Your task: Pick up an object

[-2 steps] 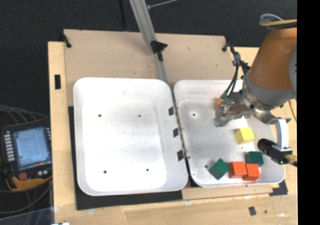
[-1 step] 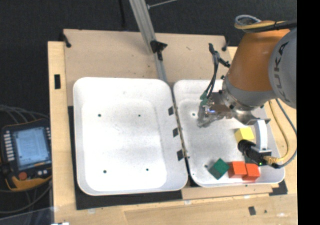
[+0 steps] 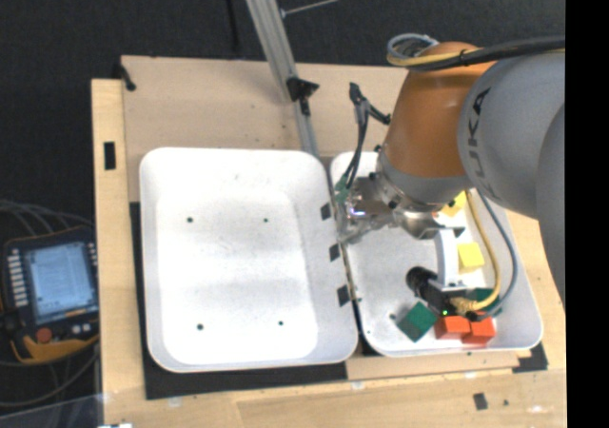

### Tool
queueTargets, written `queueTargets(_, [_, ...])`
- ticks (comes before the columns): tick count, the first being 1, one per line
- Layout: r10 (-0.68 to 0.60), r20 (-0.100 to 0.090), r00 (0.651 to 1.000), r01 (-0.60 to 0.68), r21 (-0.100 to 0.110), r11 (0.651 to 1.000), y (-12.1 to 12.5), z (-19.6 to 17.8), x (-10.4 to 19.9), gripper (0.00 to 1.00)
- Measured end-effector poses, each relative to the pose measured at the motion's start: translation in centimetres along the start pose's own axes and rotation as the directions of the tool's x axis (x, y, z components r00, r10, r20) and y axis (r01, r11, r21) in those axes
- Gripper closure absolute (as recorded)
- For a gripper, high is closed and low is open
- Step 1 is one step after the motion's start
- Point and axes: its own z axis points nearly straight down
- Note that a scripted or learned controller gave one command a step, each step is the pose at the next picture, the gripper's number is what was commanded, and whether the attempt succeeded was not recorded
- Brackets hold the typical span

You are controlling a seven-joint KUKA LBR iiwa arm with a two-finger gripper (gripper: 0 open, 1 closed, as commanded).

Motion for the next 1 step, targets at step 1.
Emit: queueTargets(1, [-0.001, 0.000, 1.000, 0.001, -0.004, 1.000, 1.96, 0.70, 4.61, 1.00])
